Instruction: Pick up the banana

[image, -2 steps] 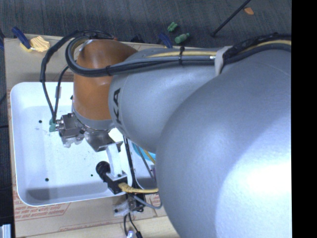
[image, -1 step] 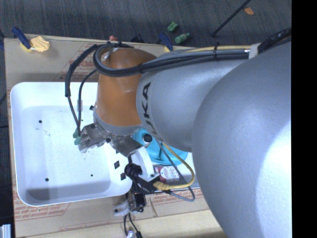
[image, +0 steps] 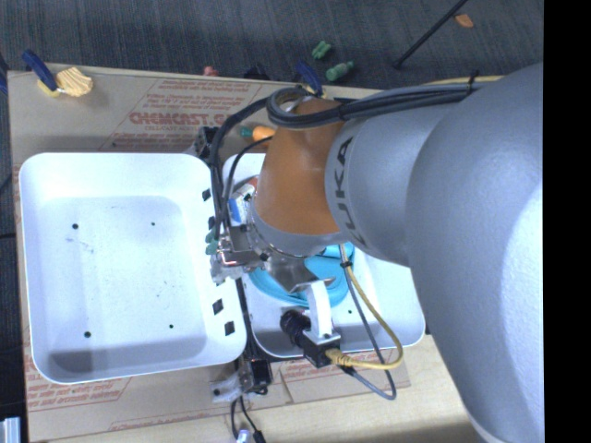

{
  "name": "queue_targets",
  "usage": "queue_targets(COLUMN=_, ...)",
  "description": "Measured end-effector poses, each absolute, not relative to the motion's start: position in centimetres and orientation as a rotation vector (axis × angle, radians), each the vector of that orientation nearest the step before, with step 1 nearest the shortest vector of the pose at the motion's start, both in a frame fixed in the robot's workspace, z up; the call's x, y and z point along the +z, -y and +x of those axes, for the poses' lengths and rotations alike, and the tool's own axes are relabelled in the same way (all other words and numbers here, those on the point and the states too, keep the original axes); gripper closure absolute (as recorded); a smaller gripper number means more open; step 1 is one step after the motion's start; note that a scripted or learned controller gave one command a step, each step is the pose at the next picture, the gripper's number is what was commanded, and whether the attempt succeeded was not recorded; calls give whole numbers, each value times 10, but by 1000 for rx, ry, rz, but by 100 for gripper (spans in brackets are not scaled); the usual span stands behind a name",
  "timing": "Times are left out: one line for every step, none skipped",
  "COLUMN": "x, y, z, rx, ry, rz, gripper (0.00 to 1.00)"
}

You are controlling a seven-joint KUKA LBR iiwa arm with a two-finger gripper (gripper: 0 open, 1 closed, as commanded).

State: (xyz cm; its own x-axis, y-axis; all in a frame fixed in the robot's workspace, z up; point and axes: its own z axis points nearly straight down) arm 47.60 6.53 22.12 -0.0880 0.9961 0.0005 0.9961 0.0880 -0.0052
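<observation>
My grey arm with its orange band [image: 295, 178] reaches in from the right and hangs over the right bin [image: 406, 326], covering most of it. The gripper [image: 231, 252] points down at that bin's left wall, next to the divide between the bins, and the wrist hides its tips. A light blue round object [image: 309, 284] lies in the right bin under the wrist. Some small coloured pieces [image: 242, 197] peek out beside the orange band. A small orange item [image: 263, 134] sits at the bin's far edge; I cannot tell what it is.
The left white bin [image: 111, 257] lies to the gripper's left. Black cables [image: 222, 173] run down the arm, and a yellow cable [image: 374, 340] loops over the right bin's near rim. A yellow clamp [image: 72, 83] sits at the cardboard's far left corner.
</observation>
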Motion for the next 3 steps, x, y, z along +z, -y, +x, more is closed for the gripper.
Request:
queue_targets(x=211, y=-177, z=475, rx=7, ry=1888, rz=-2506, gripper=100)
queue_targets(x=225, y=-101, z=476, rx=7, ry=1501, rz=-2757, gripper=100)
queue_targets(x=225, y=-101, z=476, rx=7, ry=1499, rz=-2757, gripper=0)
